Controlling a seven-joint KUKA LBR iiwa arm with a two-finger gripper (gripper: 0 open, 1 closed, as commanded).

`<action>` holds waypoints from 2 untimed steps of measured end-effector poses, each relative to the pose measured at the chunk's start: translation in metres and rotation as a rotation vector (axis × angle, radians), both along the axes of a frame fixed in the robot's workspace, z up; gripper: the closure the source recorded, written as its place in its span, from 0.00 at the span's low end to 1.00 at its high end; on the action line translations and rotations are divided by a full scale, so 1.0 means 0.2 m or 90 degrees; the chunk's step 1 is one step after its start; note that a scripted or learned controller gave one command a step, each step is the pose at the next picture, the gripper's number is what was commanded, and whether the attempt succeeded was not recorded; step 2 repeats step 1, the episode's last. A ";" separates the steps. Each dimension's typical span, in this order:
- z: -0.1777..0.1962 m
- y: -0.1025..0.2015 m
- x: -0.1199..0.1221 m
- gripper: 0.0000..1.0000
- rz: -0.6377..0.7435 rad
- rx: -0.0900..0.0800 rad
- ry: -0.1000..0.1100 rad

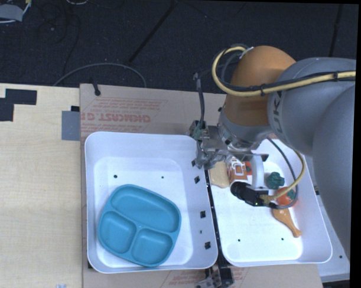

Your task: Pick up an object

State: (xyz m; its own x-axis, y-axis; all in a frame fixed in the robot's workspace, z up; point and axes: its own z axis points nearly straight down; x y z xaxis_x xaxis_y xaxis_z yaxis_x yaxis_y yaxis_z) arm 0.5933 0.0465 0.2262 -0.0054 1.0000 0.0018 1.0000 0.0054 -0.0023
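End effector hovers just left of toy pile.

The arm runs off the right edge, its base unseen; its orange wrist covers the far rim of the right bin and part of the pile beneath; the gripper sits under the wrist, its fingers too small and shadowed to read; the items in the pile overlap and cannot be told apart with certainty; the cardboard lettering is too blurred to read fully.
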 end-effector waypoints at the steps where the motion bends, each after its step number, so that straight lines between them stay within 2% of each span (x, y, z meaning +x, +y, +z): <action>1: -0.03 0.23 0.01 1.00 -0.001 -0.001 0.001; 2: -0.03 0.23 0.01 1.00 -0.001 -0.001 0.001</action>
